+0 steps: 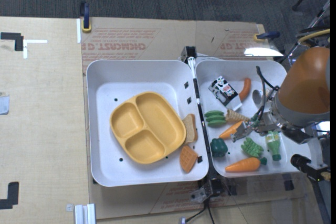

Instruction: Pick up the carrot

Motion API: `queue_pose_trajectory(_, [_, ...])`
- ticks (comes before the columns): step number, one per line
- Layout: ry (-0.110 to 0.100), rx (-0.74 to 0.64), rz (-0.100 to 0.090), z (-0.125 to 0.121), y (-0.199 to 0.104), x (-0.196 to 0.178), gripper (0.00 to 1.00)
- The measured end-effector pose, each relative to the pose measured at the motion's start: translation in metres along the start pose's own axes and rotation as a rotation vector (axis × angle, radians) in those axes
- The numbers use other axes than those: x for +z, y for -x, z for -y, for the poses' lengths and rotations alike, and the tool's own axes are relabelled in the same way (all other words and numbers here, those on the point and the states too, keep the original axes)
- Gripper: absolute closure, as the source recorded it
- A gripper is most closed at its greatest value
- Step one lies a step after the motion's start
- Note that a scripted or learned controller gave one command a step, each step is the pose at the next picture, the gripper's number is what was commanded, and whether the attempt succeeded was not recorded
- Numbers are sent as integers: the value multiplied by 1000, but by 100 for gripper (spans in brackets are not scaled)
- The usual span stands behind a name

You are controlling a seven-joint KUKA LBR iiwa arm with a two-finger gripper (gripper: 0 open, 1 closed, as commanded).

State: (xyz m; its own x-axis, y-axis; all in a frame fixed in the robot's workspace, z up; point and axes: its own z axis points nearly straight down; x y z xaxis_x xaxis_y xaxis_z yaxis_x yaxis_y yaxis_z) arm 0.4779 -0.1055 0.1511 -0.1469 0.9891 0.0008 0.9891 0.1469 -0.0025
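My arm [307, 84] reaches in from the right over the right bin [273, 169]. My pincer [245, 132] sits low in the middle of that bin, its dark fingers pointing left. Whether they are apart or together I cannot tell; they are small and dark against the clutter.

A carrot [243, 166] lies near the front wall of the right bin, orange body roughly level, green end toward the right. It lies below my pincer, apart from it. A smaller orange piece [230, 131] lies just at the pincer's tip; I cannot tell whether it is touched.

Other contents of the right bin: a green pepper [218, 148] at the left, a green bean pod [214, 118] above it, a broccoli-like green piece [252, 147] just below my pincer, a green bottle [273, 145], a black-and-white cow figure [223, 90] and an orange sausage [244, 88] toward the back.

The left bin [100, 128] holds a yellow divided plate [147, 127]. A slice of bread [190, 128] and a brown waffle piece [187, 159] lie just beside the plate's right edge.
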Motion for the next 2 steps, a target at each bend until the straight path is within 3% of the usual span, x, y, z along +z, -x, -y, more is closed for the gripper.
queue_pose_trajectory(1, [6,-15,0,-32,3,58,0])
queue_pose_trajectory(2, [8,-9,-1,-34,3,48,100])
